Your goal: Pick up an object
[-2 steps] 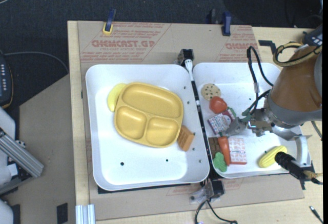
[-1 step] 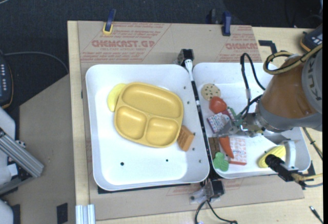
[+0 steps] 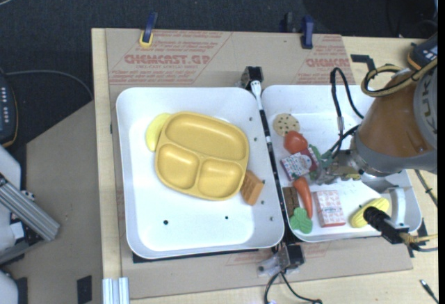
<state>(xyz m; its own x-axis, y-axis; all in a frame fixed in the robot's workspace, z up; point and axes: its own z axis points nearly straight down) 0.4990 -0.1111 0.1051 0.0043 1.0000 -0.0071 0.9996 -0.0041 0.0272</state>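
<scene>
The right-hand bin holds the candidate objects, grouped in its left and lower portions. A round cookie lies nearest the top of the frame. Just below it is a red tomato, and below that a pink-and-white packet. An orange carrot with a green top extends downward from the packet toward a green piece at the bin's lower left corner. Just right of the carrot lies a small red-and-white box. A yellow item sits at the lower right of the bin.

The claw is positioned low over the bin centre, right of the packet and above the box. Whether it is open or closed cannot be determined; no object is visible between its parts. The grey arm with its orange band enters from the right of the frame.

The left-hand bin contains a yellow divided tray, inverted orientation undetermined, with a yellow piece at its upper left edge and a brown block touching its lower right edge. Both bins rest on the bench.
</scene>
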